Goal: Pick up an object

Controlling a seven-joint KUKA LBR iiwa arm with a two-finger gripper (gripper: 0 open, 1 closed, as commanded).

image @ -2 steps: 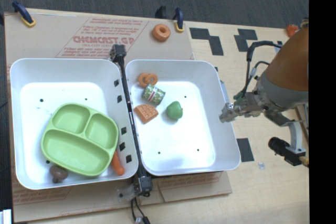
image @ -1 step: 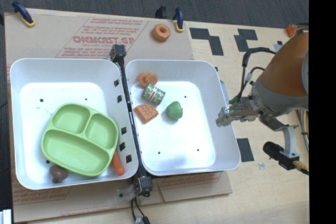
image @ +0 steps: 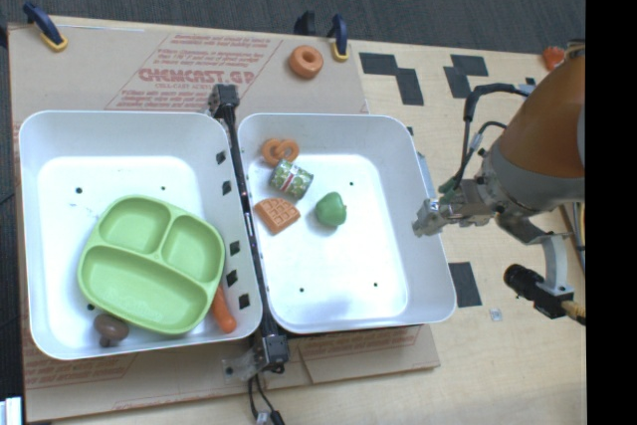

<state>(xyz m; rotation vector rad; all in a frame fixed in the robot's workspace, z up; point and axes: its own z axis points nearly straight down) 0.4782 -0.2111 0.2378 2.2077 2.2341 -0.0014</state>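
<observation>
A: Nearest the camera?
B: Green divided tray (image: 149, 264) in left bin (image: 30, 214), carrot (image: 223, 312) and brown lump (image: 110, 327) beside it.
A: Farther back?
B: In right bin (image: 398, 299): green toy (image: 330, 210), waffle (image: 277, 214), can (image: 292, 178), orange ring (image: 280, 151). All untouched.
A: Gripper (image: 430, 217)?
B: Outside right rim, carrying nothing; open or clenched, cannot tell. Picking not yet begun.
</observation>
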